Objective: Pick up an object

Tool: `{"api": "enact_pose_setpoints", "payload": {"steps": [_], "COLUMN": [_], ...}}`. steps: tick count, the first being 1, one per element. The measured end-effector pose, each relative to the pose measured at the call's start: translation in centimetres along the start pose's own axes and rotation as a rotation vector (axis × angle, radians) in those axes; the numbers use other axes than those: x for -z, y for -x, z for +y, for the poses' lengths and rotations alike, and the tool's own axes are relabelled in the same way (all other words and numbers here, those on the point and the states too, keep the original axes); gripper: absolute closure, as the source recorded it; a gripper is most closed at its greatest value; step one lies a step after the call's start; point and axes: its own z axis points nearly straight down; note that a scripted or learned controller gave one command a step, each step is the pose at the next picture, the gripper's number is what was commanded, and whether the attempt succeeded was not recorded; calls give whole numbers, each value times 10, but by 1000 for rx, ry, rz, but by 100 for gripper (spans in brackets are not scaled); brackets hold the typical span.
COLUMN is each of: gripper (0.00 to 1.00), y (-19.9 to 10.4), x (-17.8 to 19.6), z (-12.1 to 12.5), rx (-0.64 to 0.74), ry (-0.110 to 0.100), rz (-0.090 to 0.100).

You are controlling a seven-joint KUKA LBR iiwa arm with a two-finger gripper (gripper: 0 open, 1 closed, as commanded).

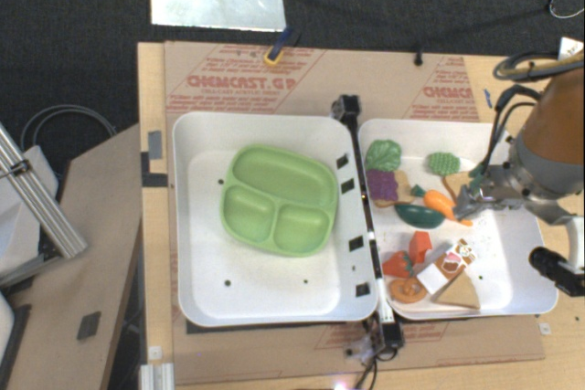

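The right bin (512, 288) holds several toy foods. An orange carrot (439, 202) lies near its middle, with a dark green vegetable (420, 216) just in front of it. My gripper (469, 198) hangs low over the carrot's right end, and the arm's orange band (558, 128) rises behind it. I cannot tell whether it touches the carrot. A green leafy piece (382, 154), a purple piece (382, 186) and a bumpy green piece (443, 163) lie at the back of the bin.
At the front of the right bin lie a red piece (420, 244), a tomato (397, 265), an orange disc (408, 290) and a tan wedge (460, 293). The left bin (196, 196) holds a green divided plate (279, 199). A black divider (358, 196) separates the bins.
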Motion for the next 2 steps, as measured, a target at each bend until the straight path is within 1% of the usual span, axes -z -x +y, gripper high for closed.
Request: {"api": "enact_pose_setpoints", "payload": {"steps": [1, 2], "gripper": [100, 100], "y": [-49, -111], "x": [-8, -2], "z": [1, 12], "rx": [0, 3], "ry": [0, 1], "rz": [0, 1]}}
